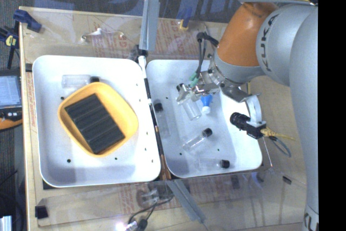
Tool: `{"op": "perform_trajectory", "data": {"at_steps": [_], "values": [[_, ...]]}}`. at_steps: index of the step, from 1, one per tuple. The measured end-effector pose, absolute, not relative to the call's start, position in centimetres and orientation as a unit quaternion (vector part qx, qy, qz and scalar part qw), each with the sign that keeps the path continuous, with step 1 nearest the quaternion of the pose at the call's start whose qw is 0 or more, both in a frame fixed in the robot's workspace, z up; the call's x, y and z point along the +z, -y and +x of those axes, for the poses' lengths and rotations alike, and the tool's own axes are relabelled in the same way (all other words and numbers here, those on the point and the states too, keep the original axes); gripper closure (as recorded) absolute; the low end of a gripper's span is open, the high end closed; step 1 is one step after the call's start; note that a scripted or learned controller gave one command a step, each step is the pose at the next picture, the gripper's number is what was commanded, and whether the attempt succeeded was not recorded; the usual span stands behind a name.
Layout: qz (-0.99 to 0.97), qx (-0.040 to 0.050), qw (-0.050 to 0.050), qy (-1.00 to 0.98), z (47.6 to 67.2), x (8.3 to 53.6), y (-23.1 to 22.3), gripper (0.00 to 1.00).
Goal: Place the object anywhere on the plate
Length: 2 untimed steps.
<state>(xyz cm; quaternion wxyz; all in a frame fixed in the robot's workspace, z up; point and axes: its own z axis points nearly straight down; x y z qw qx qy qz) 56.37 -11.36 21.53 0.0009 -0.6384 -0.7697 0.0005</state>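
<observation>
Where vials [192, 111] lie, arm [254, 46] above

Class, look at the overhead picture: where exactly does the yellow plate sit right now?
The yellow plate lies in the left bin, near its middle, with a dark ribbed pad lying on it.

bench [81, 35] (pale wood) | left bin [48, 167] | right bin [243, 162]

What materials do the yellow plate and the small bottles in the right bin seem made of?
Yellow plate: probably matte plastic, with an even colour and soft rounded rim; its dark ribbed insert looks rubbery. Small bottles: clear glass or plastic, see-through, with black caps; which one is uncertain.
</observation>
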Motion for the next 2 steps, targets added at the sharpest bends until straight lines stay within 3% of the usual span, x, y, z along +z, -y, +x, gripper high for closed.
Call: {"op": "perform_trajectory", "data": {"at_steps": [1, 2], "values": [[-0.571, 0.0014, 0.003, 0.821, 58.62, 19.08, 5.7, 1.0], [-0.571, 0.0014, 0.003, 0.821, 58.63, 19.1, 5.72, 0.0]]}}
